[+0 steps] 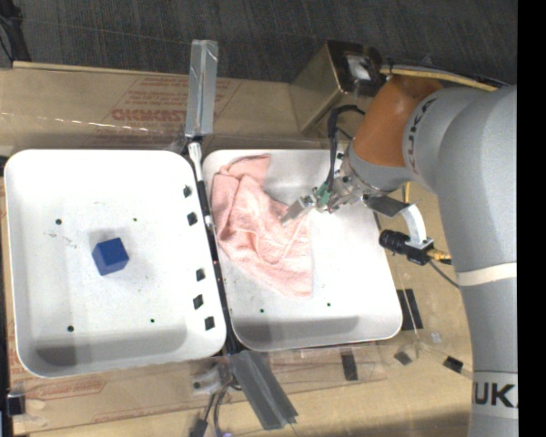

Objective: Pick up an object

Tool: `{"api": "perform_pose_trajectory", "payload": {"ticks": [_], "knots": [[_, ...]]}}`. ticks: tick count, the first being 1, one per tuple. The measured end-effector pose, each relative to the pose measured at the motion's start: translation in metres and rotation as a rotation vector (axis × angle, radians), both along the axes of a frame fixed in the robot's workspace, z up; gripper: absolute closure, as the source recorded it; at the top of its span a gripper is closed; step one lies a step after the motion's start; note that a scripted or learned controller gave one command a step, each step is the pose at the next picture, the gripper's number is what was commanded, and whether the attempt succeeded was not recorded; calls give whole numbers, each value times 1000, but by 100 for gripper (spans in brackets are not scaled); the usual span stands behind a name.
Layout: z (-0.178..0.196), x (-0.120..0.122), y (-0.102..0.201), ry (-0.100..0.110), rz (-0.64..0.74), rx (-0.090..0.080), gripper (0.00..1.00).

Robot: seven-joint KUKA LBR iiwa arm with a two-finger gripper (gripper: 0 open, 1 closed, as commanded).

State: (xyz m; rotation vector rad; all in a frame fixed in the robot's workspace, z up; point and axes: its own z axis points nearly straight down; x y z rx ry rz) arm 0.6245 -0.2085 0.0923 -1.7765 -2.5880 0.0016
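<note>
Pink cloth (pixel 257 230), soft and crumpled; gripper (pixel 302 206) at its edge, grip unclear

Pink cloth (pixel 259 226) crowding right bin (pixel 364 312) left half; left bin (pixel 36 244) seemingly open around blue cube (pixel 110 255)

Grey arm (pixel 478 217) entering from the right, orange band (pixel 387 130) above the wrist. Wrist bent downward and leftward, gripper (pixel 302 206) lowered at its end. State of jaws not discernible.

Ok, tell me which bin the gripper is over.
The right bin, the one with the pink cloth; the gripper is at the cloth's edge. The left bin holds the blue cube.
</note>
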Motion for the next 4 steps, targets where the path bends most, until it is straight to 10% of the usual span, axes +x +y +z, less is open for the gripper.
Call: {"api": "perform_pose_trajectory", "payload": {"ticks": [1,2,3,4], "knots": [[0,-27,28,0,135,1,0],[10,-27,28,1,138,0,100],[102,-4,105,-2,-58,-1,100],[99,-10,126,2,-71,-1,100]]}}
